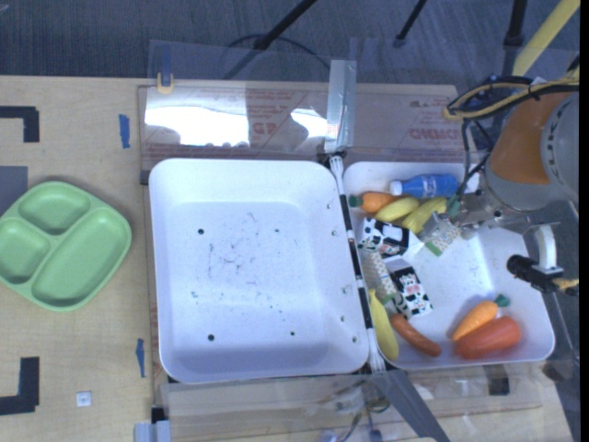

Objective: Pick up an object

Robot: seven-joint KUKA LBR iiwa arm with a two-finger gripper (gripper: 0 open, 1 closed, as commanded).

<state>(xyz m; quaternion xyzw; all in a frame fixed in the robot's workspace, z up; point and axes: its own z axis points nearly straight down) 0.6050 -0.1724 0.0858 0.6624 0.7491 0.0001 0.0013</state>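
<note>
Toys (433, 274) sat crowded in the right bin (538, 339): blue bottle (428, 186), bananas (411, 212), carrot (477, 318), cow-print blocks (398, 263). Gripper (457, 214) hung low over the bananas by the bin's far side; grip state could not be told. Left bin (248, 256) and green plate (60, 245) lay on the desk (74, 155).

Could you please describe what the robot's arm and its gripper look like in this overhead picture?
The grey, rounded KUKA arm carries a broad orange band above the wrist. Yellow and black cables loop beside it. The metallic grey two-finger gripper is small and blocky. A white bracket with a black part sits lower down.
</note>
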